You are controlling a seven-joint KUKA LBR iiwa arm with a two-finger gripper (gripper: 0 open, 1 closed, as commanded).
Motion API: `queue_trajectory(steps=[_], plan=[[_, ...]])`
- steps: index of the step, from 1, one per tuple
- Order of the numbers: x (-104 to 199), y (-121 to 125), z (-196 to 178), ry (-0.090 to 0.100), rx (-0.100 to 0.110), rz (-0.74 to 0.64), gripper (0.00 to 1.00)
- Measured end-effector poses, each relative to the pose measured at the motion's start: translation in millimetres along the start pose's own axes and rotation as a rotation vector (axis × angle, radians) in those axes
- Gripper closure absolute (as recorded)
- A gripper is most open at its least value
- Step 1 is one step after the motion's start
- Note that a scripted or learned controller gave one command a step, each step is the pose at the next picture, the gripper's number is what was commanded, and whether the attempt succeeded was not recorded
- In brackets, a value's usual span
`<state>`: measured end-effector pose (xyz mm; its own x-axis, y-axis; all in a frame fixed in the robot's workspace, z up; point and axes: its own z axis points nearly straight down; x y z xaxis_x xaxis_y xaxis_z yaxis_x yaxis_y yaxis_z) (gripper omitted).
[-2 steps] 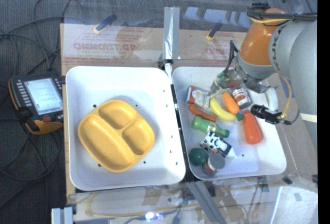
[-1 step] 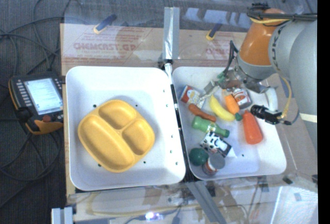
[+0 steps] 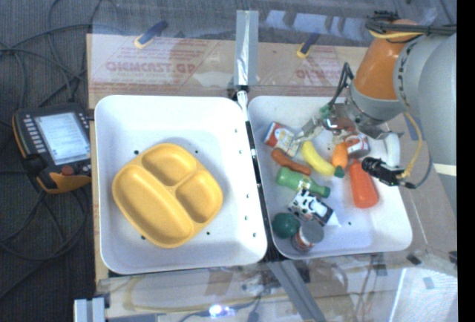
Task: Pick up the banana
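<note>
The yellow banana lies at a slant in the middle of the right bin, among other toy food. My gripper hangs just above and behind the banana's upper end, over the bin's back part, below the orange wrist band. I see nothing held in it. The banana rests on the bin floor, touching a small orange carrot on its right.
Around the banana lie a red-white packet, a red-orange sausage, a green bottle, a black-and-white carton, a dark green ball, a tin and an orange bottle. The left bin holds a yellow divided plate.
</note>
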<state>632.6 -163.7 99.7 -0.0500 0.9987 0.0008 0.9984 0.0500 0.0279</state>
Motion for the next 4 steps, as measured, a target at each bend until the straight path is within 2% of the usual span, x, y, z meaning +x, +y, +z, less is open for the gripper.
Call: queue_trajectory(steps=[1, 2, 3, 4], plan=[[1.2, -0.2, -7.8, -0.001, 0.003, -0.003, 1.00], [1.2, -0.3, -7.7, -0.001, 0.003, -0.003, 0.00], [30.4, -16.5, 8.1, -0.014, 0.014, -0.046, 0.00], [31.6, -15.7, -1.1, -0.011, 0.014, -0.046, 1.00]])
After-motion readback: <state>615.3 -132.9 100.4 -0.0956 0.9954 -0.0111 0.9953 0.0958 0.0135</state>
